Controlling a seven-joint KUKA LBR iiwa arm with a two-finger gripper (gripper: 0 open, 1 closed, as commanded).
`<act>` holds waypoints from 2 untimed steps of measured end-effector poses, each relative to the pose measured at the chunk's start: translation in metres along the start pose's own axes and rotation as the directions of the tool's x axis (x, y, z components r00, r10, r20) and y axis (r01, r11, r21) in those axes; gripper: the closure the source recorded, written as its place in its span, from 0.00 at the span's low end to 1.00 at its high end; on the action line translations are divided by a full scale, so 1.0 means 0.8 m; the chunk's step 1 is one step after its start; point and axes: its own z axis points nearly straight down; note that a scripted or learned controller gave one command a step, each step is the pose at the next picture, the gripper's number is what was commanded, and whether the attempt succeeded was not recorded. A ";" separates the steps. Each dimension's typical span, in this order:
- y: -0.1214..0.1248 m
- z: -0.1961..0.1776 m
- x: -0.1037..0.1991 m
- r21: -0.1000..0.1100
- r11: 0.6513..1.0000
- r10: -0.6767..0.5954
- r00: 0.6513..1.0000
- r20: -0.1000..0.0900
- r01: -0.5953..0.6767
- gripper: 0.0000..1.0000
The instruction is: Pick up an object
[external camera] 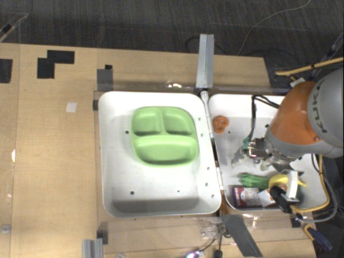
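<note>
Left bin point(113, 160): green tray point(164, 135) | right bin point(231, 104): orange ball point(220, 123), clutter | claw point(243, 155): state unclear

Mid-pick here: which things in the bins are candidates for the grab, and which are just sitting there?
Pick candidates, right bin:
orange round item
green item
yellow item
dark red packet
gripper above them

Just lying about:
green divided plate, alone in the left bin
</note>
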 end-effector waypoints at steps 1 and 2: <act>-0.019 0.020 -0.024 -0.014 0.998 0.057 0.998 -0.007 -0.057 0.00; 0.038 -0.114 -0.099 -0.003 0.969 -0.248 0.969 0.002 0.248 0.00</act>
